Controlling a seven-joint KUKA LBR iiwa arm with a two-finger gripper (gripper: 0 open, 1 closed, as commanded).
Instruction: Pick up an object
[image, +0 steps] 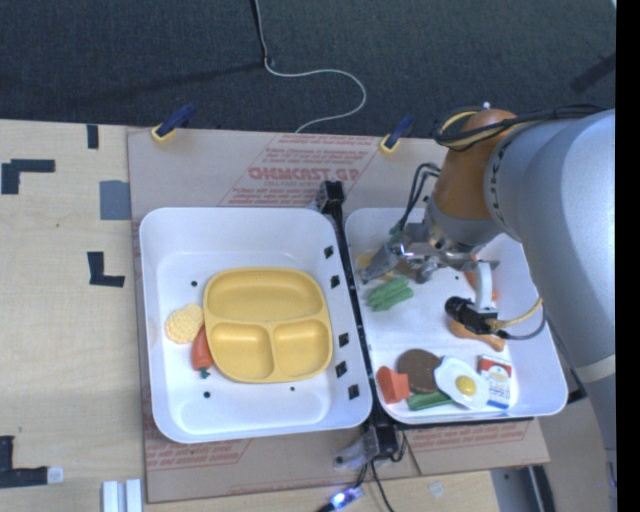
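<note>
Gripper (400, 262), grip state impossible to tell, hovers in the right bin (530, 400) over a green toy (389, 294); far left, a yellow plate (268, 323) fills the left bin (170, 400).

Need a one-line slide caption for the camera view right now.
Gripper low in the right bin above a green toy; yellow tray sits in the left bin.

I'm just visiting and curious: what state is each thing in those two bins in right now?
Yellow plate: upright in the left bin, compartments bare.
Corn: lying against the plate's left rim.
Carrot: lying beside the plate.
Green vegetable: lying in the right bin, under the gripper.
Fried egg: flat, yolk up.
Brown patty: flat.
</note>
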